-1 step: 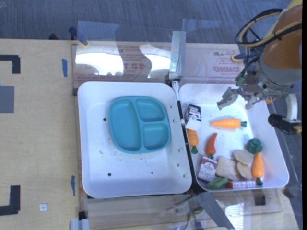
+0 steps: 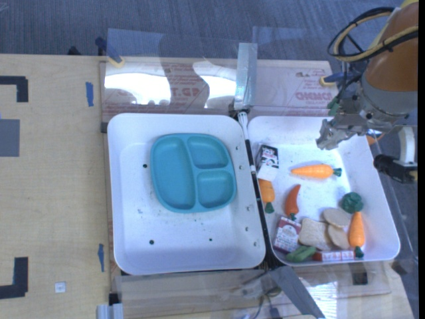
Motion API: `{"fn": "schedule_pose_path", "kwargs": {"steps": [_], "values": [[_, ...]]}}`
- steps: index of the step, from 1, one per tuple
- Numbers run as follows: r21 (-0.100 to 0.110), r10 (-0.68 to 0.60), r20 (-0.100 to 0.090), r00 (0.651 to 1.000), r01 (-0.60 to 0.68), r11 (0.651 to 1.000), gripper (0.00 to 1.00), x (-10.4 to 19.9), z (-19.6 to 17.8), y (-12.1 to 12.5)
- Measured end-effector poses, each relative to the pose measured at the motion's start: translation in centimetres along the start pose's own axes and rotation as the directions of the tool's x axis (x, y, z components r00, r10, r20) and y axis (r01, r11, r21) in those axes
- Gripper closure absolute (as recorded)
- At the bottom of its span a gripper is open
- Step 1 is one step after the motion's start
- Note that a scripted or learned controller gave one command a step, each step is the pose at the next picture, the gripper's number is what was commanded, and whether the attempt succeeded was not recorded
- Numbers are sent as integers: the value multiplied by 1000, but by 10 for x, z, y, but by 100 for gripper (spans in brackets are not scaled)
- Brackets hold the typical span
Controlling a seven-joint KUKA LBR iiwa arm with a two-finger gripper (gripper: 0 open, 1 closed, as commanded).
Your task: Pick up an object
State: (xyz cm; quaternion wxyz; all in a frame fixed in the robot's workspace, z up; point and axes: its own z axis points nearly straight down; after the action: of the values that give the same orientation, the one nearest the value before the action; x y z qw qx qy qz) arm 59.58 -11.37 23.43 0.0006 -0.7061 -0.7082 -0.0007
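The right bin [image 2: 372, 153] holds several toy foods: an orange carrot [image 2: 313, 171] near the middle, a red chilli [image 2: 292, 200], a small orange piece [image 2: 266, 191] by the left wall, a black-and-white packet [image 2: 267, 155], bread slices [image 2: 324, 231], a second carrot [image 2: 357, 229], broccoli [image 2: 351, 201], a red packet [image 2: 287, 234] and a green pod [image 2: 302, 252]. My gripper [image 2: 330, 138] hangs over the bin's upper right part, above and to the right of the middle carrot. Nothing shows between its fingers.
The left bin [image 2: 126, 178] carries a teal divided plate [image 2: 193, 172]. A clear plastic wall [image 2: 199, 85] and a metal post [image 2: 244, 75] stand behind the bins. The arm's yellow and black cables [image 2: 358, 32] loop at the upper right.
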Motion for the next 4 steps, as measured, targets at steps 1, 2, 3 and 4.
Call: {"fn": "schedule_pose_path", "kwargs": {"steps": [1, 2, 3, 4], "values": [[1, 1, 0, 1000, -1, 1000, 0, 0, 1, 0], [-5, -97, 3, 995, 97, 995, 0, -25, 129, -4], [-5, -95, 3, 995, 95, 995, 100, -26, 121, -4], [-4, -95, 2, 995, 95, 995, 0, -26, 122, -4]]}}
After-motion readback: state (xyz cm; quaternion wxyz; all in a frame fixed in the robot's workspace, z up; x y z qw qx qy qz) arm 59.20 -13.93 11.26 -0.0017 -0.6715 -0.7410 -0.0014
